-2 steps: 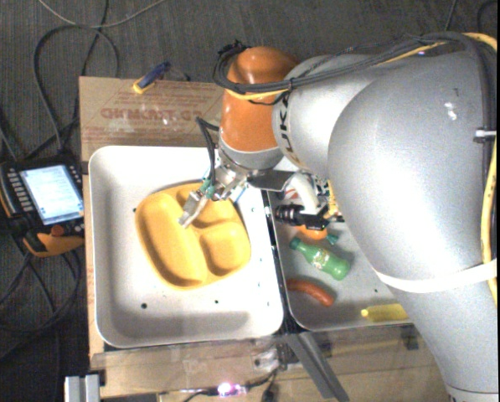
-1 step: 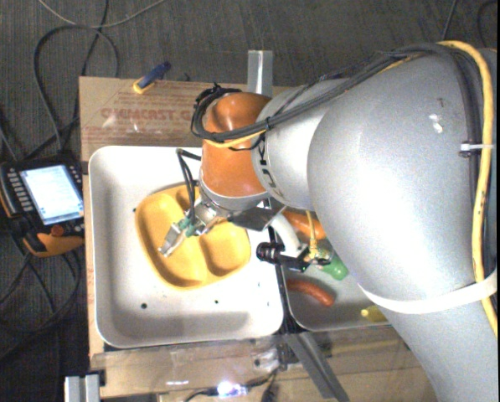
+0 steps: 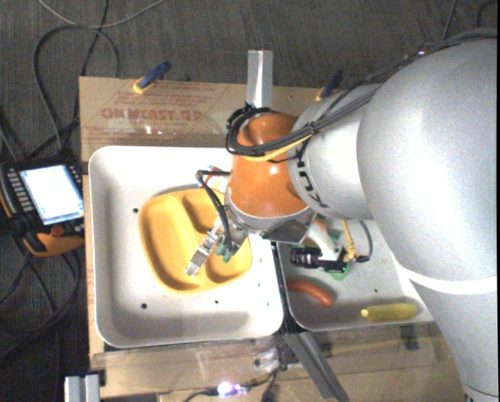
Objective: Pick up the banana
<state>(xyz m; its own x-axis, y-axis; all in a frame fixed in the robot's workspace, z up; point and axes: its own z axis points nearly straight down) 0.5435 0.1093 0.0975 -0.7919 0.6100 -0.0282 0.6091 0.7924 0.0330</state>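
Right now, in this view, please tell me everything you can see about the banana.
The banana is a small, smooth, plain yellow piece, long and slightly curved, perhaps plastic by its look. It lies flat on the floor of the right bin, close to that bin's near edge, its length running roughly left to right. Its right end sits close to the big grey arm. Nothing touches it: a red sausage-like piece lies apart on its left, and the gripper is far away, over the yellow tray in the left bin.

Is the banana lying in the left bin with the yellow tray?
No, the banana lies in the right bin, near its front edge beside a sausage.
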